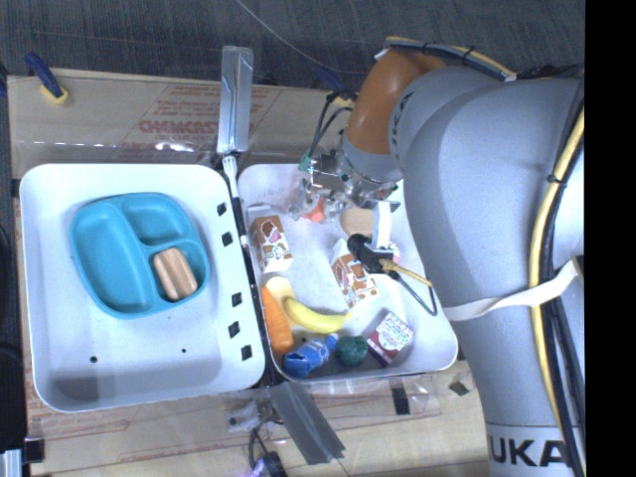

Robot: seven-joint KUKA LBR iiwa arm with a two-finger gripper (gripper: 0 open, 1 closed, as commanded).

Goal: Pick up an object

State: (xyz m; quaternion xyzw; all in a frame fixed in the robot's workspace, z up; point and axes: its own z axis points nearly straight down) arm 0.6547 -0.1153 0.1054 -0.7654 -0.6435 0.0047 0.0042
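Banana (pixel 316 317) in right bin (pixel 437 351); hand (pixel 320 199) near far wall, grip state unclear.

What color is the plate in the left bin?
Blue; the plate shows best in the camera view.

Sky-blue plastic divided plate (pixel 119 256); tan bread roll (pixel 175 272); curved yellow banana (pixel 313 317); orange carrot (pixel 277 323); brown-white printed carton (pixel 270 242); glossy white bins (pixel 60 197).

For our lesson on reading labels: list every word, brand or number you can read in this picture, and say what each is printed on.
"UKA": white letters on the grey arm base, cut off at the left.
Red print on the cardboard sheet: too faint to read.
Carton and packet labels: too small to read.
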